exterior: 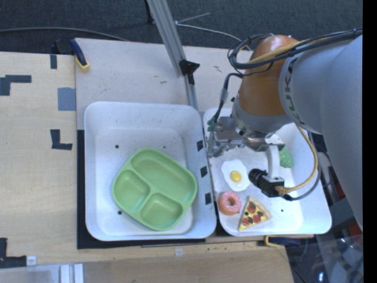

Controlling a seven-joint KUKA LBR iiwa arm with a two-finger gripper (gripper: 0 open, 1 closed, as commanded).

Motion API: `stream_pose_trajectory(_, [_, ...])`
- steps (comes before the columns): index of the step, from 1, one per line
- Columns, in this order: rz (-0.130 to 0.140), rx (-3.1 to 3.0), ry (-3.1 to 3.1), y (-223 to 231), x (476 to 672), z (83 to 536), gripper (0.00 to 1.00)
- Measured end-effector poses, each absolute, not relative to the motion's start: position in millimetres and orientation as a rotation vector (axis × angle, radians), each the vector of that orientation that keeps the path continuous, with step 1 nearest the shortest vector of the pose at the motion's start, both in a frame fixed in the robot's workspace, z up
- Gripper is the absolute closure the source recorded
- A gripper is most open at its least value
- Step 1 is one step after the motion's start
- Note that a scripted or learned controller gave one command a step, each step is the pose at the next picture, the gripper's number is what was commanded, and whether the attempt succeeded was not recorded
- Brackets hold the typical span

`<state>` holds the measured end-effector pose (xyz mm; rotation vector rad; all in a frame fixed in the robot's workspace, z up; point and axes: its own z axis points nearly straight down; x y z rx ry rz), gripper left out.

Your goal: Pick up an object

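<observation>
Toy fried egg [236, 175] in the right bin [315, 220]: light, flat, probably slick; grip across its edges. Tool [219, 141] sits just above it; state cannot be determined.

Bench top [35, 175]: pale wood-grain board on the left, with grey tape patches [66, 98] and dark tape marks near its left edge. A lighter, speckled board [135, 75] covers the bench's far middle, scuffed in places. A blue and yellow clamp [79, 53] grips that board's far left corner. A slanted aluminium strut [168, 31] rises from the far edge. Dark carpeted floor [70, 7] lies beyond the far edge, crossed by thin cables [70, 33]. Light is even, diffuse, with soft shadows.
</observation>
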<state>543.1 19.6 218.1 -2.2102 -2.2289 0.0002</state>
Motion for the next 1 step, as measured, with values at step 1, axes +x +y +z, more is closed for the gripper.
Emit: stream_pose_trajectory(1, [0.0,-2.211,-2.228,74.2,554.6,214.0,1.0])
